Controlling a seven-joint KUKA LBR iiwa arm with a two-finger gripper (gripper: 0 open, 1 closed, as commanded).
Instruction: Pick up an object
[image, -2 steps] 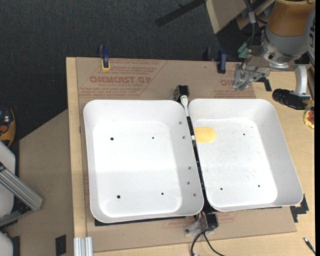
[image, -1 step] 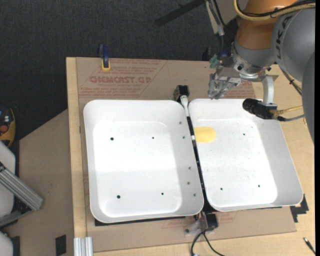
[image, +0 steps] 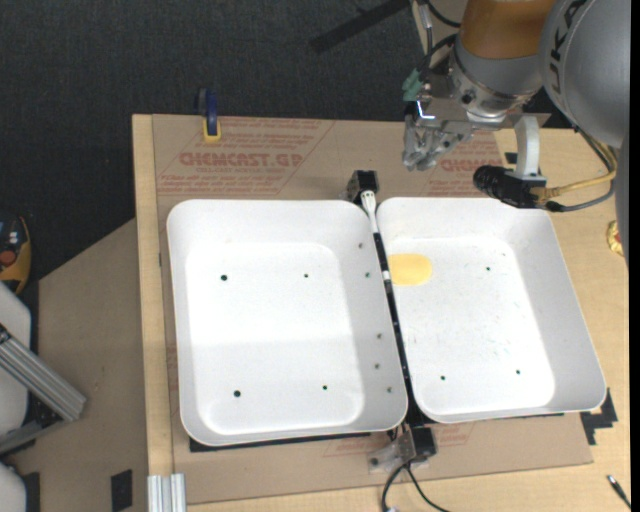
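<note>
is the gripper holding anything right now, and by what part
Nothing is held. The gripper hangs above the bench behind the bins, and the yellow object lies in the right bin.

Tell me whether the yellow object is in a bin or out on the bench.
In. The yellow object lies flat on the floor of the right bin, close to its left wall, apart from the gripper.

The light is bright and even, coming from above. The two shallow white plastic bins (image: 270, 420) shine almost pure white, so their floors look washed out. Soft grey shadows sit along the bin walls. The dark floor at the top is dim. The picture is slightly grainy but sharp.
</note>
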